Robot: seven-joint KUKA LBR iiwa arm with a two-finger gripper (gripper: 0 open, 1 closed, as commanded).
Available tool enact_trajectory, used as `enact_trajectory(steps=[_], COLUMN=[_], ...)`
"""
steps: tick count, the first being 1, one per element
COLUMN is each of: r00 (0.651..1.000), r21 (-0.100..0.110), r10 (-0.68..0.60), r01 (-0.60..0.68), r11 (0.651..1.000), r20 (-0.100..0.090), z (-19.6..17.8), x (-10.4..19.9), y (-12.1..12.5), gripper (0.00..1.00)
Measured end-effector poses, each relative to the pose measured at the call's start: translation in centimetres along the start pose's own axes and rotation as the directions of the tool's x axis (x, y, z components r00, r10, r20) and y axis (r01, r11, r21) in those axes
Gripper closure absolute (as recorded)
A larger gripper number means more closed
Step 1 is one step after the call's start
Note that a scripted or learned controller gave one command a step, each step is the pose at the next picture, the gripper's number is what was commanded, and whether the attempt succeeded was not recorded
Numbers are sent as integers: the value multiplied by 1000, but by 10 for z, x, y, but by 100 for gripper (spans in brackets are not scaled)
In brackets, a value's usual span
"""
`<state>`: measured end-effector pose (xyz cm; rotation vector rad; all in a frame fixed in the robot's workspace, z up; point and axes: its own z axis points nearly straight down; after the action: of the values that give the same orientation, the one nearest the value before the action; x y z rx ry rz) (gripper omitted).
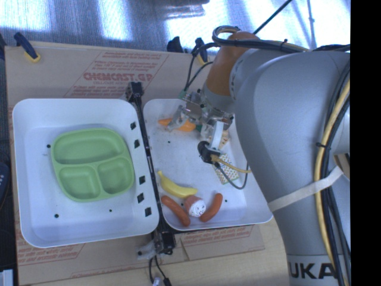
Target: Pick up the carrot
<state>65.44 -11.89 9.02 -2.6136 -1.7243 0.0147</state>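
Bulky grey arm [292, 136], orange band [221, 70], black cables [238, 34]

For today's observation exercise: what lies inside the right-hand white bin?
The right bin holds a carrot near its far edge beside the gripper, plus a banana and two sausages at its near end. The arm covers its right part.
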Motion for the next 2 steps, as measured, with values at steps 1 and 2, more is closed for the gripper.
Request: enact_trajectory(steps=[1, 2], r00=[975, 976], r21=[13, 3], r10=[223, 216], r01=[-223, -216], r11=[975, 976], r20=[2, -1], z=[2, -9], x=[-3, -2], y=[-1, 1], gripper=[0, 100])
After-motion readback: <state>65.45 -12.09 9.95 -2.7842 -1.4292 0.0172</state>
